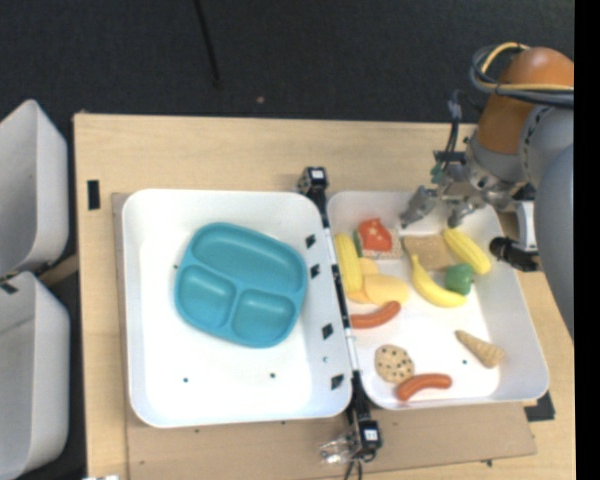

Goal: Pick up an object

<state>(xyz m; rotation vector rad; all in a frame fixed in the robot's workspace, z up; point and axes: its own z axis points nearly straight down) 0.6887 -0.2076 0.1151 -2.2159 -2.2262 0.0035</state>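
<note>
Red sausage (423, 386) lies well apart from claw (442, 208).

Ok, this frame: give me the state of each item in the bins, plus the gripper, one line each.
gripper: above the right bin's far edge, nothing visibly held
blue plate: flat in the left bin, nothing on it
tomato: lying near the far left of the right bin
banana: lying on its side, beside the green piece
corn: lying flat
cookie: flat
ice-cream cone: tipped on its side
sausage: lying at the near edge
</note>
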